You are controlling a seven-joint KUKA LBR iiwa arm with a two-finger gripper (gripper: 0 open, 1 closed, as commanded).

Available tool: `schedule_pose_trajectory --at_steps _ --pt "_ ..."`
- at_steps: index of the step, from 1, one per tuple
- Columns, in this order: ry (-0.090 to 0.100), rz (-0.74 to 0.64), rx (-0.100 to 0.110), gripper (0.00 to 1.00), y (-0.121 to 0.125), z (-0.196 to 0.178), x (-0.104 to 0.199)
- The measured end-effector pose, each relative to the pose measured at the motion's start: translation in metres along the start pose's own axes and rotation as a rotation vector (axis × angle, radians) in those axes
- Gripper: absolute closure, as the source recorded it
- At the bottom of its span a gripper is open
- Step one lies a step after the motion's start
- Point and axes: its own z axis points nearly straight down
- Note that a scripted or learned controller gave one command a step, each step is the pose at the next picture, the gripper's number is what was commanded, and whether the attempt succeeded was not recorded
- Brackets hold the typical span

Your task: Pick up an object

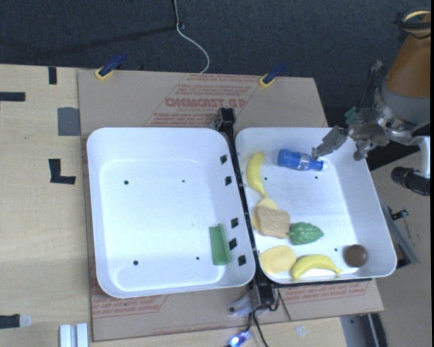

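The blue bottle (300, 160) lies on its side near the far edge of the right bin (362, 201), apart from the banana (254, 173) beside it.

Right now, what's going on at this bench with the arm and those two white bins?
A robot arm reaches in from the right, with its gripper just above the right bin, close to a blue object lying near the bin's far side. Nothing is visibly held. The same bin has two bananas, a tan piece, a green leafy item, a yellow round piece and a brown ball. The left bin holds a green block.
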Motion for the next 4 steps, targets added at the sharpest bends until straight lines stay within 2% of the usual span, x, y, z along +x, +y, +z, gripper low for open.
schedule_pose_trajectory --at_steps 1,2,3,4 --pt "0.001 -0.003 0.005 0.0 0.008 0.165 0.04" --pt "-0.014 -0.003 0.035 0.0 0.058 0.155 0.073" --pt "-0.016 0.006 0.034 0.0 0.058 0.155 0.075" --pt "0.006 0.006 0.018 0.0 0.061 0.159 0.021"
